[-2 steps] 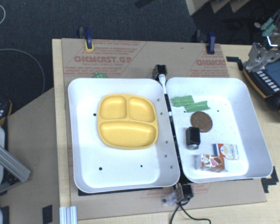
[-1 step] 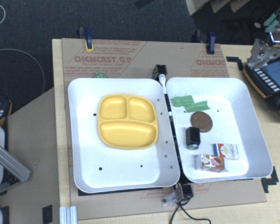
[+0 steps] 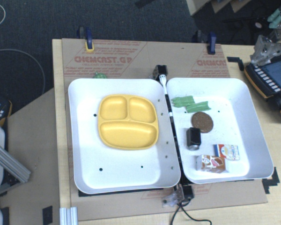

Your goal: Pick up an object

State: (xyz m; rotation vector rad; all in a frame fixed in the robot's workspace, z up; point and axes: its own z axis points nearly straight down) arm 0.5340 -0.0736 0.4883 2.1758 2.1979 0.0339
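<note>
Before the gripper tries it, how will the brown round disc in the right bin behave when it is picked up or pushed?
The brown disc lies flat and looks thin, so fingers may struggle to get under its edge. Pushed, it would probably slide on the smooth white bin rather than roll. It looks stiff, though that is uncertain.

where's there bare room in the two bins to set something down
Left bin: a bare strip along the near edge, in front of the yellow divided plate, and a narrower one down its left side. Right bin: free along the right wall and the far right corner. Crowded in the middle, with the green pieces, brown disc, black block and two packets.
</note>
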